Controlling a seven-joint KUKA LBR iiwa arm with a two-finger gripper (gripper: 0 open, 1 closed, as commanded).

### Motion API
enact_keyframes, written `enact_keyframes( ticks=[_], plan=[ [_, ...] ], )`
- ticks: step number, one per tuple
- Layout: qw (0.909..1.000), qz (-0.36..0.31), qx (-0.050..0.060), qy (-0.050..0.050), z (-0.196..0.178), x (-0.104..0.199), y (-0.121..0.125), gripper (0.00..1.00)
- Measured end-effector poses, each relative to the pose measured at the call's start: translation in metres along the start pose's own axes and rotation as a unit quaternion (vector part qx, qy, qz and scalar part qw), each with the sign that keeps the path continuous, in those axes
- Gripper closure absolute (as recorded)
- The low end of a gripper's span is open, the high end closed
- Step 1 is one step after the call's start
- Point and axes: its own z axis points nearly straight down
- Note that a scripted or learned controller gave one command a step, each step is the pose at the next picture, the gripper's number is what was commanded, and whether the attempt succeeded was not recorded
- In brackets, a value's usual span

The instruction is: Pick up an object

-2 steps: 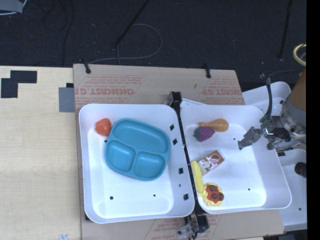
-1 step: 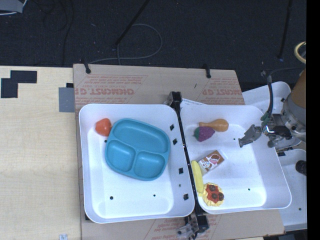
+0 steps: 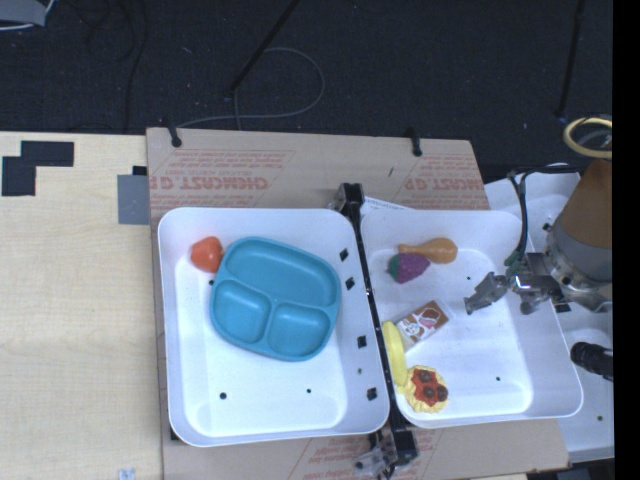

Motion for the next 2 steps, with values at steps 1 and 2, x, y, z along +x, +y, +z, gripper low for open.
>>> enact_keyframes(
  ticks=[1, 2],
  plan=[
    [1.0000, 0.000, 0.000, 0.000, 0.061, 0.005, 0.005, 0.00],
    [1.0000, -0.002, -0.010, -0.001, 0.084, 0.005, 0.011, 0.00]
  ],
)
